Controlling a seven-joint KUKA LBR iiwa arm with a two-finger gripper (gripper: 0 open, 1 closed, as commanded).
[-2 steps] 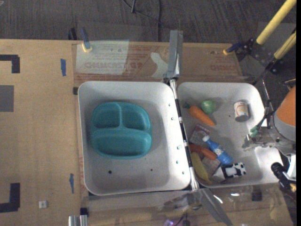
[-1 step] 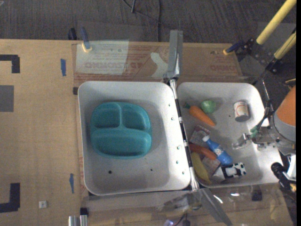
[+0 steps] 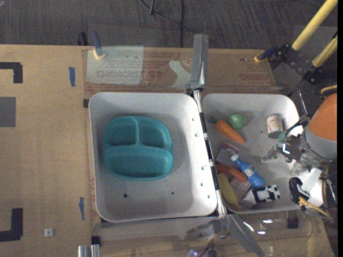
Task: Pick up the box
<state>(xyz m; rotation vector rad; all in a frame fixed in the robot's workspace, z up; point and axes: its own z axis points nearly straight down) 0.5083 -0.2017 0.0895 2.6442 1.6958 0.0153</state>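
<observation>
The box, small and flat with a pink and dark red print, lies in the middle of the right bin, just below the carrot. A blue and white bottle lies against the box's lower right corner. My gripper hovers over the right part of this bin, about a hand's width right of the box. Its two fingers point left and stand apart, open, with nothing between them. The arm's orange band sits at the frame's right edge.
The right bin also holds a green ball, a can near my gripper, a red pepper, a banana and a black and white cow toy. A teal divided plate lies in the left bin.
</observation>
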